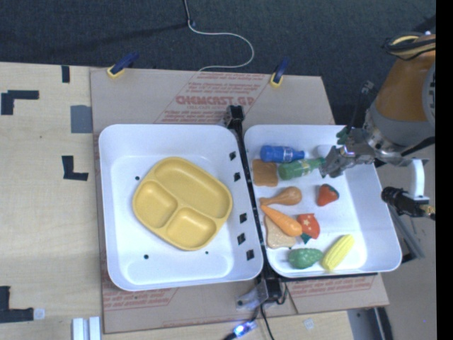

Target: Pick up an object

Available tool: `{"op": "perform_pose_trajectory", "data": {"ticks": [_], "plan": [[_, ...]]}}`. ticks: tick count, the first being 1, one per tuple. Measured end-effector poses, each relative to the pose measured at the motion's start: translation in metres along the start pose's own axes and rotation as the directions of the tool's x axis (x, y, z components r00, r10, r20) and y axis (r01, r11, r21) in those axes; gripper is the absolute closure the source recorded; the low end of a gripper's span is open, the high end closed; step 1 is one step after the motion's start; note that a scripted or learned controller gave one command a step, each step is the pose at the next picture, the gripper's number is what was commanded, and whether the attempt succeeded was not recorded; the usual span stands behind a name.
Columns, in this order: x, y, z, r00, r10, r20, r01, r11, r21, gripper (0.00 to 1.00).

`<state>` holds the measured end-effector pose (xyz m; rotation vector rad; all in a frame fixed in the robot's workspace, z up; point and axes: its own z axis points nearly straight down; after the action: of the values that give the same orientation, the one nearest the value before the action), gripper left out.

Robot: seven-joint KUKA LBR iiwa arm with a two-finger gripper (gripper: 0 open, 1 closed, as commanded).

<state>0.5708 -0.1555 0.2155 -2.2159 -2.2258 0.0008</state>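
White plastic bins are set side by side on the counter [42, 190], over a sheet of cardboard [205, 98] that is clipped at its far edge, probably so that nothing slides while the arm works. The left bin [117, 190] carries a yellow divided plate [182, 202], lying flat and slightly turned. The right bin [375, 225] holds the toy food from which one object is to be picked: a blue bottle [282, 153] and a green bottle [299, 168] near the far wall, a slice of bread [265, 173], a tan drumstick [283, 197], an orange carrot [283, 222] lying across a second pale slice, a red tomato piece [309, 225], a red strawberry [326, 195], a green vegetable [304, 258] and a yellow corn cob [338, 251].

The pieces are crowded toward the bin's left half, several touching, which is judged to make a clean grasp harder there; the strawberry and the corn cob lie more apart.

The end effector [334, 163] is lowered over the far right part of the right bin, just beside the end of the green bottle and above the strawberry. Whether it is spread or pressed together cannot be told, as the dark parts blur into one another. Nothing is seen held by it, so the pick is judged not yet made.
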Motion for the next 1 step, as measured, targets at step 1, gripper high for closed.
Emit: {"op": "perform_pose_trajectory", "data": {"ticks": [1], "plan": [[0.0410, 0.0283, -0.0138, 1.000, -0.001, 0.000, 0.001, 1.000, -0.002, 1.00]]}}
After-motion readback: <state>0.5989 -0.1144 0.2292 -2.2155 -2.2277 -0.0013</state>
